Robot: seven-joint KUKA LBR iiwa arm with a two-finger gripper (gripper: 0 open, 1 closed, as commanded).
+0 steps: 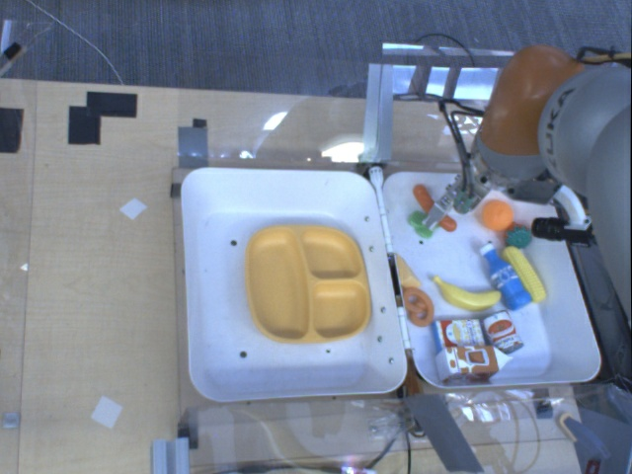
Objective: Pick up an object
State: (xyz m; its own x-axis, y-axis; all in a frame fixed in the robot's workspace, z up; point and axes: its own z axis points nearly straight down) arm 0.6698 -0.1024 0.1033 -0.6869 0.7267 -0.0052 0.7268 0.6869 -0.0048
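A: What lies nearest in the right bin [589, 363]?

B: A printed carton [474, 347], then a banana [466, 293] beside a blue bottle [505, 277].

A: And farther back?

B: A toy carrot [429, 204], orange with a green top, likely light, stiff, smooth plastic; best taken across its narrow middle. The pincer [455, 200] hangs just beside it; I cannot tell whether it is open or closed.
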